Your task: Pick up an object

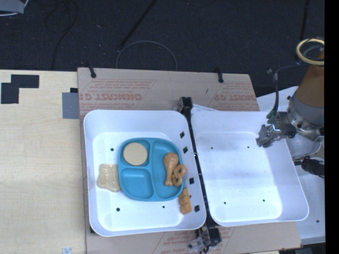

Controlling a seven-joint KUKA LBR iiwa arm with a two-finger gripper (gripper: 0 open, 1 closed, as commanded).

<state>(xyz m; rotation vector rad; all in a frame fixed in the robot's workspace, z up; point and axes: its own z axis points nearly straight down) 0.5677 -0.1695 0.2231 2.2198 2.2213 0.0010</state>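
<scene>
- from my seat i see the candidate objects all sitting in the left bin point(92, 194): a blue divided tray point(139, 187), a round tan disc point(135, 153), a pretzel-like piece point(174, 169), a pale flat piece point(108, 178) and a small brown chunk point(184, 201).
- the blue divided tray lies flat near the middle of that bin, its long axis running roughly left to right across the view.
- the round tan disc rests in the tray's upper-left compartment.
- the pretzel-like piece lies in the tray's right compartment, its long axis running top to bottom, the knotted end toward the bottom.
- the pale flat piece sits on the bin floor touching the tray's left edge, lengthwise up and down.
- the small brown chunk lies just off the tray's lower-right corner, close to the divider between bins, elongated top to bottom.
- the gripper point(265, 138) hangs over the right bin point(243, 216) near its upper-right corner, well apart from all those objects.
- i cannot tell how its hand is set; nothing is visibly in it.
- the arm point(312, 89) enters from the right.
</scene>
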